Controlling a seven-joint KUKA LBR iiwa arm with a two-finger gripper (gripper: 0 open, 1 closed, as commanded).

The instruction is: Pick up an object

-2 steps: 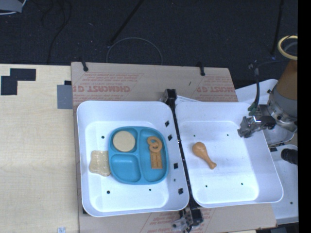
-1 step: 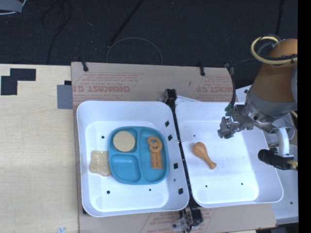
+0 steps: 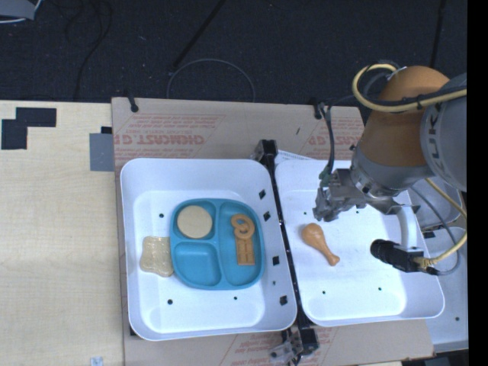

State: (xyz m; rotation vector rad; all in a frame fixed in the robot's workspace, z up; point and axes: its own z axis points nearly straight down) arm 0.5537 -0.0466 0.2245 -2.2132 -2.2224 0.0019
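Drumstick toy (image 3: 320,243): lies loose, mid right bin (image 3: 381,311), free for picking | Gripper (image 3: 326,207): poised just beyond it, finger state indiscernible, nothing visibly held | Left bin (image 3: 145,311): blue tray (image 3: 204,269) corralling small food pieces.

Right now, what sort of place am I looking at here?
Most likely a robotics lab test bench, not a kitchen. A grey and orange robot arm reaches over two white bins, the food in them, such as a drumstick and a blue divided tray, looks like toys, and loose cables lie behind.
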